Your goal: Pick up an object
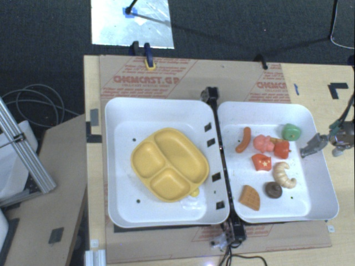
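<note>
The toy foods sit clustered in the right bin [321, 204]: an orange sausage [243, 139], a pink piece [264, 143], a green one [291, 131], two red pieces [281, 148] [262, 162], a pale croissant [284, 174], a brown doughnut [273, 189] and a waffle wedge [250, 197]. The gripper [313, 145] hovers at that bin's right rim, near the green piece, touching nothing; I cannot tell how its jaws stand. The left bin [119, 204] holds a yellow divided plate [169, 164].
</note>
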Available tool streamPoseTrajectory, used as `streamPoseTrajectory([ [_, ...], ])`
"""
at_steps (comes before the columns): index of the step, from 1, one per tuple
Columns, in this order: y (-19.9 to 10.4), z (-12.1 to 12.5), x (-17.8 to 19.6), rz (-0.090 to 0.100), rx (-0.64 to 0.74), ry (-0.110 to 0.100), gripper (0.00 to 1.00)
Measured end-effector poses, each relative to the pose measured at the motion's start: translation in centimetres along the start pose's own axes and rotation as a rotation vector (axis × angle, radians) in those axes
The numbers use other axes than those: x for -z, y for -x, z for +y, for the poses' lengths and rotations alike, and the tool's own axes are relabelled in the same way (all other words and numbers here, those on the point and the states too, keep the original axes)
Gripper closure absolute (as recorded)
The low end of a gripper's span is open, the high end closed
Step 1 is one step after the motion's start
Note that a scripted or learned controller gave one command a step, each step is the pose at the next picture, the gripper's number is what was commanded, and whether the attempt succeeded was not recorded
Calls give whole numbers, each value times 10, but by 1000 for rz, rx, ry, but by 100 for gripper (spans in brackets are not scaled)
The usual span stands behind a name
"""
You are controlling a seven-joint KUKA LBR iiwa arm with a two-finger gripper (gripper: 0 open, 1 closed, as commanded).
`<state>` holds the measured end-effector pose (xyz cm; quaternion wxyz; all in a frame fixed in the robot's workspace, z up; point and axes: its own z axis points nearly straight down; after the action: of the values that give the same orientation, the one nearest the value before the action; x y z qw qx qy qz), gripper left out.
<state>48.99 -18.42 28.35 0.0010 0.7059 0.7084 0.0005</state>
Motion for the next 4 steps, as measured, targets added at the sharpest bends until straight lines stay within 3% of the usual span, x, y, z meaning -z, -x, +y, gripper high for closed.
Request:
streamPoseTrajectory([
  [1, 23, -6, -185, 3, -5, -10, 0],
  [2, 7, 74, -198, -1, 5, 6, 0],
  [3, 23, 156, -197, -3, 5, 7, 0],
  [4, 23, 153, -187, -2, 5, 3, 100],
])
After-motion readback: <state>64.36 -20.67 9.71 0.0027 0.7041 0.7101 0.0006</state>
